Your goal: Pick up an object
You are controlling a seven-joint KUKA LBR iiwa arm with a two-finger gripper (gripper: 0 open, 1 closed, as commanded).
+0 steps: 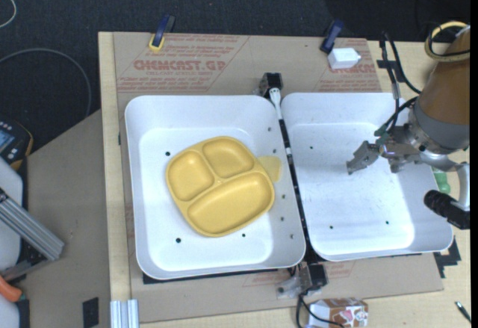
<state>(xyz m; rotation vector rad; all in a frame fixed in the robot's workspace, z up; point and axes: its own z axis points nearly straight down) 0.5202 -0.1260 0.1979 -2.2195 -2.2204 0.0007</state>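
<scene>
Camera view looks down on two shallow white plastic bins side by side on a cardboard-covered bench. A yellow plastic divided plate with three compartments (219, 185) lies flat in the left bin (142, 125), roughly in its middle, with a small pale yellow piece (271, 166) touching its right edge. The grey two-finger gripper (364, 158) hangs over the right bin (328, 117), towards that bin's right half, on the arm with the orange band (448, 95) that reaches in from the right. Its fingers point left and look slightly spread, with nothing between them. Judging by this, the pick has not begun in earnest: the plate is well apart from the gripper, across the divider between the bins. What seems left is nearly everything, namely travelling left over the plate, descending, closing on a rim and lifting.
</scene>
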